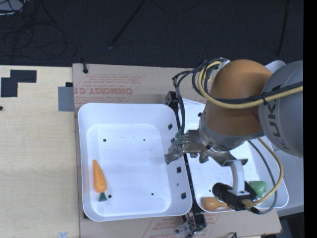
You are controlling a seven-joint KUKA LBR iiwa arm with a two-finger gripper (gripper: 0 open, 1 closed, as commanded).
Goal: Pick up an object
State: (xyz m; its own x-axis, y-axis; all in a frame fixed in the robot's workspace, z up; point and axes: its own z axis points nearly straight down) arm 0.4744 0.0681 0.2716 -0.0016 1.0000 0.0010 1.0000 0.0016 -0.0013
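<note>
Bench (34,148), cardboard sheet (124,86), left bin (129,157) beside right bin (205,175).

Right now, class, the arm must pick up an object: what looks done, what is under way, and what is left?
Done: nothing lifted yet. The carrot lies in the left bin; a green piece and an orange piece lie in the right bin. Under way: the claw hangs at the divide between the bins, touching none of them. Left: reach one, grip it, lift it.

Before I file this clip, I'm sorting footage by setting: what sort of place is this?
Probably a robotics lab test bench: a grey-and-orange robot arm reaches over two shallow white bins set on cardboard, and a toy carrot lies in one.
</note>
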